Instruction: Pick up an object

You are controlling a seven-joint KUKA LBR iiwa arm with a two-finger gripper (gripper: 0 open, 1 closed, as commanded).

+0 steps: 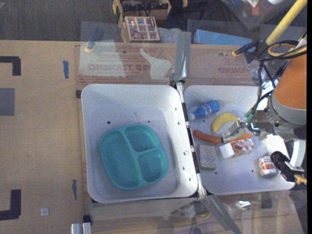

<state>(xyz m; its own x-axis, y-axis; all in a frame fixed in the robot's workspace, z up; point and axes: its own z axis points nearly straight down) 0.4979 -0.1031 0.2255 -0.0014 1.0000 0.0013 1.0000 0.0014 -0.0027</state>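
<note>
The right bin (pixel 234 179) holds a blue bottle (pixel 204 109), a yellow banana (pixel 223 121), a red sausage-shaped piece (pixel 207 137), a speckled grey-green block (pixel 207 156), a white and orange carton (pixel 237 146) and a small red and white can (pixel 266 165). My gripper (pixel 237 131) reaches in from the right and hangs low between the banana and the carton, just above the carton's upper edge. Nothing can be seen held in it. The arm's orange band (pixel 294 84) and grey wrist cover the bin's right side.
The left bin (pixel 97 101) holds a teal divided plate (pixel 134 155). A metal divider (pixel 187 140) runs between the two bins. Cardboard, boxes and cables lie beyond the bins' far edge. A black fitting (pixel 285 167) sits at the right bin's right rim.
</note>
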